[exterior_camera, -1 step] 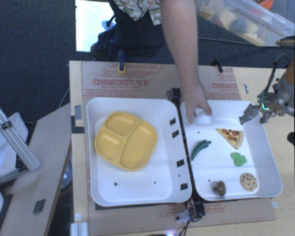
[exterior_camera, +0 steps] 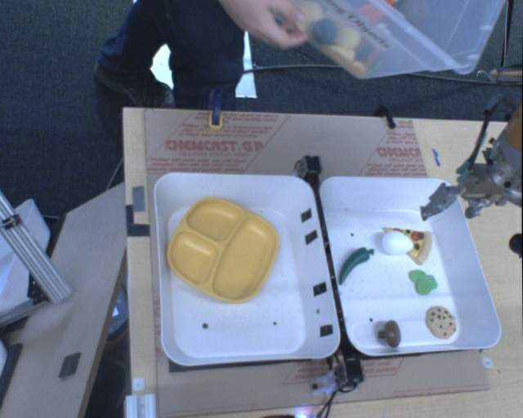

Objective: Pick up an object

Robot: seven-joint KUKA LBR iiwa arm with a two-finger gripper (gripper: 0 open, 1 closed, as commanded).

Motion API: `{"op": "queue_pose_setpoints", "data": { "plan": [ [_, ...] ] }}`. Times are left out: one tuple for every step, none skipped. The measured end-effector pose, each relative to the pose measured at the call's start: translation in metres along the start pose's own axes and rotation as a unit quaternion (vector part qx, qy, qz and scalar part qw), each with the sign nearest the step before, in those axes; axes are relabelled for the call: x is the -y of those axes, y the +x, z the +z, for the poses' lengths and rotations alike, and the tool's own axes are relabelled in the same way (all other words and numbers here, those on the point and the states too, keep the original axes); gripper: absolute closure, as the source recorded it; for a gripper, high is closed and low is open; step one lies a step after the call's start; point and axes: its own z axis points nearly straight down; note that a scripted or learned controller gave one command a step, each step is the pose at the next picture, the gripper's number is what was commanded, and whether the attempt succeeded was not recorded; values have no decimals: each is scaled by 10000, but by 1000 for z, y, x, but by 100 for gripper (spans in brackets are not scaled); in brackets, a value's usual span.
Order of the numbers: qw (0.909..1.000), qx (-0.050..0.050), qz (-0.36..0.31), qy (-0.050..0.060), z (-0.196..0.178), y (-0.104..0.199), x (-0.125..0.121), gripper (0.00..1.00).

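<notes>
The right bin [exterior_camera: 474, 269] holds several small toy foods: a white egg [exterior_camera: 397, 242] leaning on a pizza slice [exterior_camera: 420, 244], a dark green pepper [exterior_camera: 355, 263], a light green leafy piece [exterior_camera: 422, 282], a cookie [exterior_camera: 440, 322] and a brown mushroom [exterior_camera: 390, 332]. My gripper [exterior_camera: 452, 206] hangs over the bin's far right part, above and to the right of the egg. Its fingers [exterior_camera: 433, 202] are spread open with nothing between them.
A yellow divided plate [exterior_camera: 222, 247] lies in the left bin [exterior_camera: 188, 335]. Beyond the bench a person's hand [exterior_camera: 270, 23] holds a clear plastic tub [exterior_camera: 409, 33] of toys, tilted. A black divider with clips [exterior_camera: 325, 245] runs between the bins.
</notes>
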Motion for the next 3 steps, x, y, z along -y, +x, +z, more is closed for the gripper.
{"op": "queue_pose_setpoints", "data": {
  "plan": [
    [10000,-7,-14,17,51,5,-10,0],
    [10000,-5,13,20,100,-4,-8,0],
    [10000,-11,-8,20,150,7,-7,0]
  ]
}}
